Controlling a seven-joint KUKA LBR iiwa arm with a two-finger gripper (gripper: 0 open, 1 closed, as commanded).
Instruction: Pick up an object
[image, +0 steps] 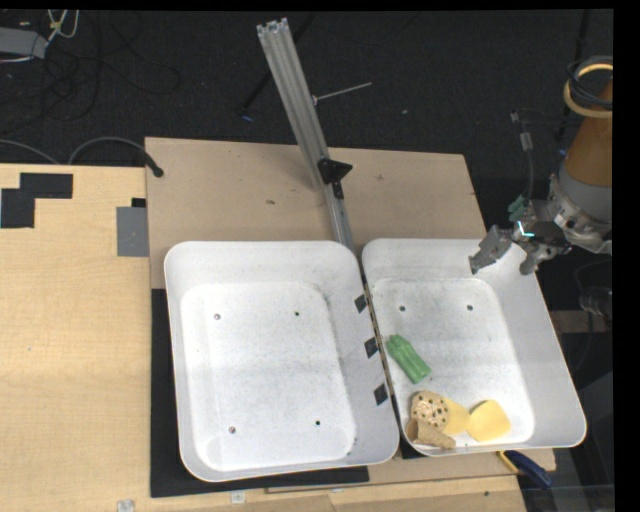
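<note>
Jaws (510, 254) spread apart over right bin's (520, 300) bare far edge.

Legible text, labels, brands, numbers, signs: none. Bins (455, 280), bench (70, 300) and contents carry no readable marking.

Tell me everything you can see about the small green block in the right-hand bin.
The small green block is an elongated, rounded piece, matte, perhaps plastic or foam. It lies flat on the floor of the right white bin, near that bin's left wall, its long axis slanting from upper left to lower right. Nothing touches it; the speckled tan object lies just below it, apart.
</note>
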